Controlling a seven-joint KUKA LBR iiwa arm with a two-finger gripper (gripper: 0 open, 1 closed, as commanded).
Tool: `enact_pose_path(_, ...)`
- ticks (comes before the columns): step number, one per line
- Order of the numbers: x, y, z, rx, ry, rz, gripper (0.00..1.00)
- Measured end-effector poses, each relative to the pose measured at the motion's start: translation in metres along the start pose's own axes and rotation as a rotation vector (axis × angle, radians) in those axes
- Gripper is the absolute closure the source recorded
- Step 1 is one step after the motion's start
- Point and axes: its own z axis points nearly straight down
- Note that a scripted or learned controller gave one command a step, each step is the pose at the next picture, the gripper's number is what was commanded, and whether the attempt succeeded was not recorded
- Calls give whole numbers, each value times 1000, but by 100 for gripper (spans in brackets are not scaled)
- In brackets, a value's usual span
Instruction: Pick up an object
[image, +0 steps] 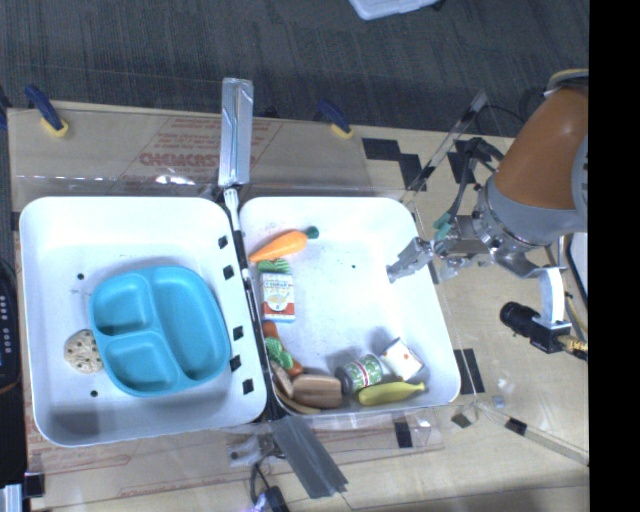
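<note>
I am looking first at the near end of the right bin (425, 300), where a can (360, 373), a yellow banana (390, 392) and a hot dog (316, 390) are crowding together. Farther up, the carrot (279, 244) is lying alone; I judge it light, stiff, easiest pinched across its middle. The tool (408, 262) is hovering at the bin's right rim; clenched or released, I cannot tell.
</note>
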Motion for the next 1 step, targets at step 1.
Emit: enact_pose_path(1,-13,-51,173,1,2,-44,0)
